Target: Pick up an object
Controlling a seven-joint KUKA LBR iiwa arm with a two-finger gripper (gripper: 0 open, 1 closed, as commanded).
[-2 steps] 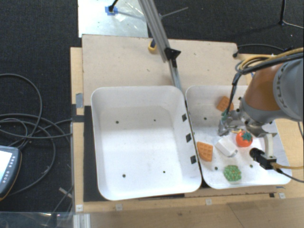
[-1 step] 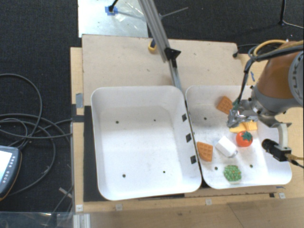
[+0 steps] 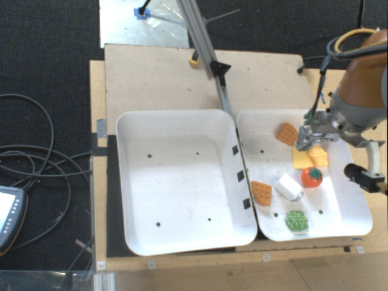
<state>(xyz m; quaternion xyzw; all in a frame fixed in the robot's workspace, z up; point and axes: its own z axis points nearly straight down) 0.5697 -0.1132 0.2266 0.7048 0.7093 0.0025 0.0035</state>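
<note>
Gripper [image 3: 305,139] is hanging low over the right bin [image 3: 361,214], at about one o'clock from that bin's middle, its metal tip sitting just above the yellow wedge [image 3: 301,159] and the small waffle-yellow block [image 3: 319,156] beside it; you cannot tell from this angle whether it is wide, narrow or closed on anything, and nothing is visibly caught in it. You are watching six candidates, all crowded in this bin: an orange ridged piece [image 3: 287,133] lying at eleven o'clock from the tip, the two yellow pieces directly under it, a glossy red tomato [image 3: 311,177] with a green cap at five o'clock, a white rounded cylinder [image 3: 289,187] lying on its side at six, an orange waffle square [image 3: 262,193] near the bin's left wall at seven, and a green knobbly ball [image 3: 296,221] toward the front rim. The left bin [image 3: 130,126] is sitting alongside. You are likely looking at the descent onto the yellow pair, so the sensible course is keeping the approach vertical and centring on one piece alone, since the two are touching and a straddling grasp may push both aside. The flat wedge is offering little height to pinch; the blocky textured piece seems the surer hold. The tomato, smooth and round, would probably roll if nudged
</note>
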